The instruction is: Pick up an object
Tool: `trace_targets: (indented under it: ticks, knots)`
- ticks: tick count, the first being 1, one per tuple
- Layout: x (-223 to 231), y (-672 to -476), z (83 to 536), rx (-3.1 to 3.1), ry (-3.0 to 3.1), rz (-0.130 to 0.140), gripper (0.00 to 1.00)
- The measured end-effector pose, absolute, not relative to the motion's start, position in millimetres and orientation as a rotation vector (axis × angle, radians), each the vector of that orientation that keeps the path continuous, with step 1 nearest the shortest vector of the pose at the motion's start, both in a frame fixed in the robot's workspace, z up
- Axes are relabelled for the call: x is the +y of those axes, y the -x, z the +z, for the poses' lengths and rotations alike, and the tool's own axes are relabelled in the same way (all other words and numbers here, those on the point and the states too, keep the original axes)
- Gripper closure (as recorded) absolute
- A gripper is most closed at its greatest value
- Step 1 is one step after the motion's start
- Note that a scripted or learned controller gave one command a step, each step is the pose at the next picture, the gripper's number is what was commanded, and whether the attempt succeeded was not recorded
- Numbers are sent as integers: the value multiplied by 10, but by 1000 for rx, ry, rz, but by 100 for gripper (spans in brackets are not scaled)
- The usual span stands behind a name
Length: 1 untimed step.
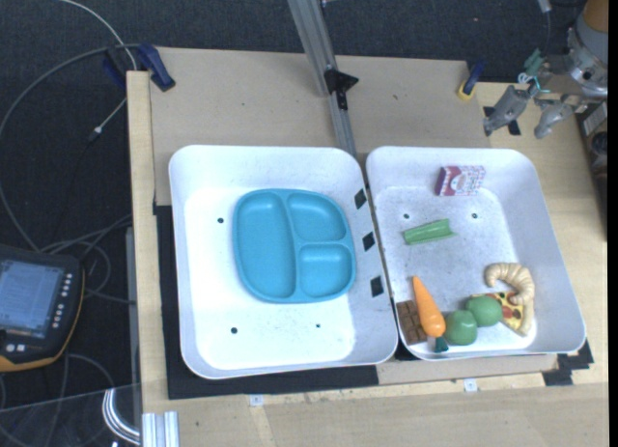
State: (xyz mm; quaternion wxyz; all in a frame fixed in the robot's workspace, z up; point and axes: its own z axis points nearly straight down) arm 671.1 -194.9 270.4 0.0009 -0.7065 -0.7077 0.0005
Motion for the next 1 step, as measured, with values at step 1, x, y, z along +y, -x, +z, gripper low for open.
trace_targets:
  ticks: [1]
  knots:
    - [-1950, -6711, 2704, -2222, 2218, 2, 0]
